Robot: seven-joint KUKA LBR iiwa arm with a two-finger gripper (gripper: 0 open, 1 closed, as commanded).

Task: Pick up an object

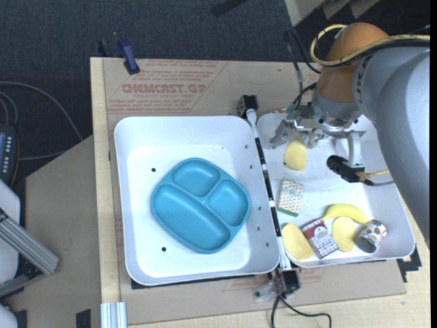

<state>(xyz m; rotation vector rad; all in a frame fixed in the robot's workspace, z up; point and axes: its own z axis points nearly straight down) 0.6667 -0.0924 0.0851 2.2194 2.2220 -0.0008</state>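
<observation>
Smooth rounded yellow lemon (295, 155)

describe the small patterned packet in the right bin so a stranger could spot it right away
Start at the right bin and follow its left wall to about halfway down. There lies the small packet, below the pale yellow lemon-like thing. It is the one flat rectangle with a fine checked pattern; its neighbours are plain yellow or red-labelled.

A dark blue-grey carpet (171, 16) covers the floor around the wooden bench (102, 183). Black cables (41, 108) lie at left.
</observation>
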